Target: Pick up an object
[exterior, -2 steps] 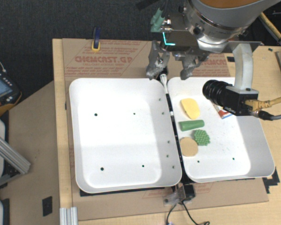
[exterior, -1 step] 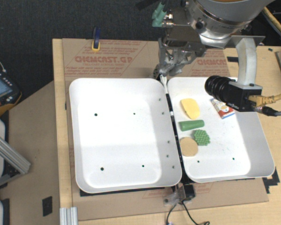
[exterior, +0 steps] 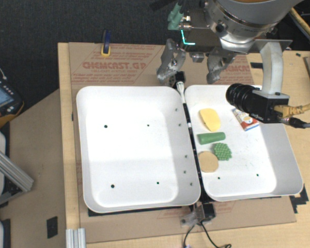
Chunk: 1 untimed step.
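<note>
Several small objects lie in the right bin (exterior: 258,182): a yellow wedge (exterior: 210,119), a green cylinder (exterior: 211,137), a knobbly green ball (exterior: 222,151), a tan disc (exterior: 208,162) and a red-and-white box (exterior: 246,121). My gripper (exterior: 192,68) hangs over the bins' back edge, near the divider between them. It is open, its two fingers spread wide with nothing between them. The yellow wedge lies a little in front of it and to the right.
The left bin (exterior: 129,154) sits beside the right one on a cardboard sheet (exterior: 119,61). A black cylindrical device (exterior: 250,101) on a white bracket overhangs the right bin's back and partly covers the box. A blue clip (exterior: 106,43) stands at the back left.
</note>
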### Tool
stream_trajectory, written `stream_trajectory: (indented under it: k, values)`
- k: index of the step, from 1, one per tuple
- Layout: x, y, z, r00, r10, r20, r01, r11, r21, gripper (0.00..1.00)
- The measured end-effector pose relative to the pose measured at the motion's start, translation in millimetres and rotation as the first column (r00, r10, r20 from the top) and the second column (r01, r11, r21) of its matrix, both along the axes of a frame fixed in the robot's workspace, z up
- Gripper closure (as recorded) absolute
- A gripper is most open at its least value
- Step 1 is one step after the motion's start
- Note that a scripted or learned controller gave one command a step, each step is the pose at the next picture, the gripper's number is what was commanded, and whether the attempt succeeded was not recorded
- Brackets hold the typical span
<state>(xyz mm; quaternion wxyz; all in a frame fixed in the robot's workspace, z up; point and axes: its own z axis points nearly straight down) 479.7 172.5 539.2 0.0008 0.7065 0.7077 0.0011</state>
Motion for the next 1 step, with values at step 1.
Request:
stream_trajectory:
  k: [1]
  values:
    - [0.5, 0.6, 10.9, 1.000, 0.001, 0.005, -0.001, 1.000, 0.002, 1.00]
